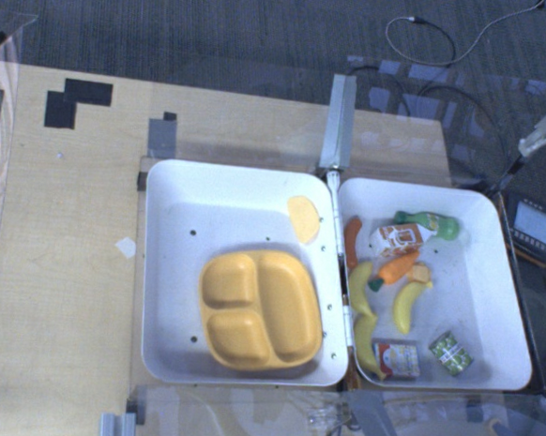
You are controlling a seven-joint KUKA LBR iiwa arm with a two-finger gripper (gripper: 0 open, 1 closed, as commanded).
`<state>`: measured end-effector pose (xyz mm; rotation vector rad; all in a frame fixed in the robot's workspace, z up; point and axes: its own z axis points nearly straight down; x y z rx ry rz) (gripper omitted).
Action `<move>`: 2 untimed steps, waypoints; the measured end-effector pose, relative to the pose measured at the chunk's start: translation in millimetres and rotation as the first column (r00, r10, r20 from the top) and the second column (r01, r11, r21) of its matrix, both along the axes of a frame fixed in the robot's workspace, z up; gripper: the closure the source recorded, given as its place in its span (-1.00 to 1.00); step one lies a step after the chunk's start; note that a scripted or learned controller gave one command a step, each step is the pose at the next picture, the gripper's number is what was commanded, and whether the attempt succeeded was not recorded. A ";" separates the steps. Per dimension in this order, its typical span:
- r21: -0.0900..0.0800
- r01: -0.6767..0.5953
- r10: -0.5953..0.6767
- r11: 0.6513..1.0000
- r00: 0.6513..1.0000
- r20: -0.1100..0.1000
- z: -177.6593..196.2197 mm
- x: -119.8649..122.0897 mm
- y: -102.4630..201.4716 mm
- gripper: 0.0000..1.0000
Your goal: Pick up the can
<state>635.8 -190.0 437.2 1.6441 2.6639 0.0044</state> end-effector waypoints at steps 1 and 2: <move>0.002 0.148 -0.148 0.989 0.989 -0.005 -124.0 -64.5 20.4 -1.00; 0.004 0.173 -0.173 0.985 0.985 -0.007 -200.2 -145.0 73.8 -1.00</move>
